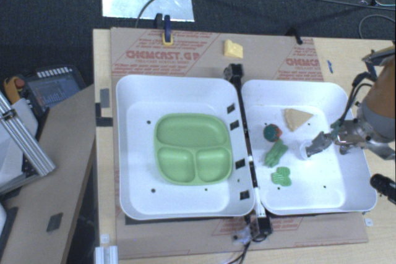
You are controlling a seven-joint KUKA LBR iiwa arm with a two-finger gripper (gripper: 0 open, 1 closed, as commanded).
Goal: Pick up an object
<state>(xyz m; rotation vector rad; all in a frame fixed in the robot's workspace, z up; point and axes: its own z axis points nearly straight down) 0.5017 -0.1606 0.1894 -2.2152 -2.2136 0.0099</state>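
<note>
Gripper is seen low in the right bin, finger state not discernible; nearest object, green elongated piece, lies just to its left, long axis slanted upper-right to lower-left.

Red print "CHEMCAST GP" on brown sheet under bins, left and right; right print partly hidden.

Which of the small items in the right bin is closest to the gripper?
The tan wedge at the bin's far side lies closest to the gripper. The elongated green piece, round red-green piece and flat green piece sit further left.
</note>
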